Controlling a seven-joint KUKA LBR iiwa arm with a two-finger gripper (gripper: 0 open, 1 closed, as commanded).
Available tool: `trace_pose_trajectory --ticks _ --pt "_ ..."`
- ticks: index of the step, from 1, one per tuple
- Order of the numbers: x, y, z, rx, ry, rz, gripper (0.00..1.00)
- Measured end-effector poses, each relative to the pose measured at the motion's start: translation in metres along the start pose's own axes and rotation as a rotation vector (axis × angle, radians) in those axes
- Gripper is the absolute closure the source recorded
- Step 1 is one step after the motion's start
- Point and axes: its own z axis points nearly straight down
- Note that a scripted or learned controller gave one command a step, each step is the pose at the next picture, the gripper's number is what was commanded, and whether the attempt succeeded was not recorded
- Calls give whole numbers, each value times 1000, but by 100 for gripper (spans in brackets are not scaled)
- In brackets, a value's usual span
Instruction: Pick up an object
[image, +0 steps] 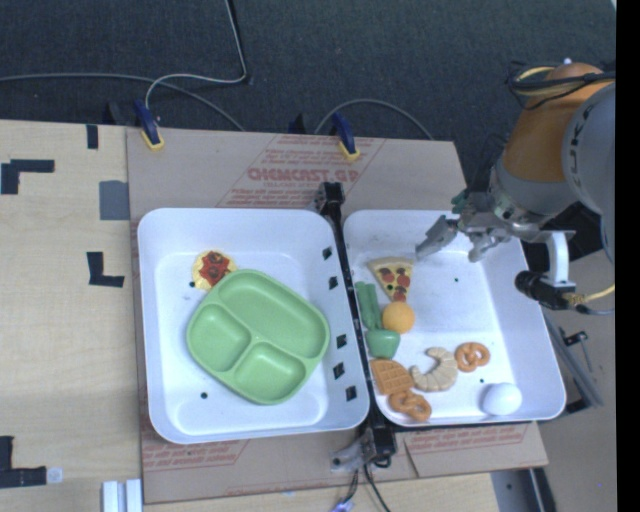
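Currently: two white bins on a cardboard sheet (290, 170) over a wood bench (60, 330), dark carpet at 12 o'clock.
Left bin (160, 300) holds a green divided plate (258, 336) and a small pizza piece (213, 267) at its 10 o'clock. Right bin (525, 350) holds a pizza slice (393, 277), orange ball (398, 318), green piece (374, 325), croissant (435, 370), pretzels (471, 354), white egg (501, 398). Arm enters from 3 o'clock; gripper (458, 240) hovers at the right bin's 12 o'clock, fingers spread, grasping nothing.

Light wooden bench (50, 330), brown cardboard sheet (290, 170) clamped on top, dark grey carpet floor (380, 60), white cable (200, 80)
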Motion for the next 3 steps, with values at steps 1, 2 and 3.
trace_pose_trajectory --ticks 1,2,3 --pt "49 11 48 1 1 -1 0" --pt "42 18 99 0 -1 0 0" --pt "43 18 89 0 -1 -1 100"
